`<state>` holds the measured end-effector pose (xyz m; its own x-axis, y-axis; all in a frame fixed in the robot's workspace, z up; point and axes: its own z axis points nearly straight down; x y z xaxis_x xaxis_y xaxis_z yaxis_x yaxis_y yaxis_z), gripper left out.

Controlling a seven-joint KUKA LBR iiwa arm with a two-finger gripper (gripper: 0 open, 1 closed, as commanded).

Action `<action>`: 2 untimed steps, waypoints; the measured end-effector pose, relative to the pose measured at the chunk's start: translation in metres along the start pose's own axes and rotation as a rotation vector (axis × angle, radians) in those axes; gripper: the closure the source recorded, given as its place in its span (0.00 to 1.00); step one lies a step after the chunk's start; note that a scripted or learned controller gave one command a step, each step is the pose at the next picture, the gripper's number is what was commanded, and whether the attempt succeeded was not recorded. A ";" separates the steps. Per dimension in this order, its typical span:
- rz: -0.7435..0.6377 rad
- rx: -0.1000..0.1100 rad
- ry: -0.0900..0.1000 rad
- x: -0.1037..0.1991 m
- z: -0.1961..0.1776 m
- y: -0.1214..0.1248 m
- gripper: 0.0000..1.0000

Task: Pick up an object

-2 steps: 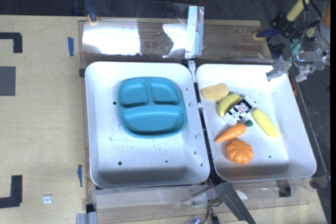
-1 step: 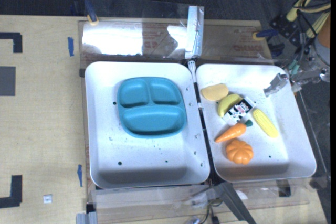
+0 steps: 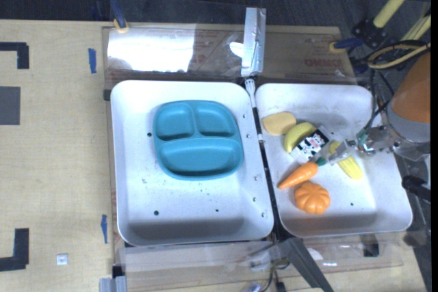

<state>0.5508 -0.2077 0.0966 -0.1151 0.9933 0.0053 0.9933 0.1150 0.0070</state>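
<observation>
While the gripper (image 3: pixel 340 149) is lowered into the right bin (image 3: pixel 393 219) from its right edge, its jaw state cannot be told. A carrot (image 3: pixel 298 175), pumpkin (image 3: pixel 312 197), banana (image 3: pixel 298 135) and potato (image 3: pixel 278 122) are clustered toward that bin's left side. A blue divided plate (image 3: pixel 198 138) is centred in the left bin (image 3: pixel 130 215).

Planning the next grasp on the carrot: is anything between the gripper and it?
Partly. The gripper sits at the right bin's right side. The carrot lies left of it, with a small black-and-white object and a yellow piece nearby along the way. The pumpkin touches the carrot from below.
</observation>
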 end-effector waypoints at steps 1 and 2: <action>0.002 -0.001 -0.006 -0.002 -0.009 0.000 1.00; 0.003 -0.004 -0.008 0.044 -0.125 -0.001 1.00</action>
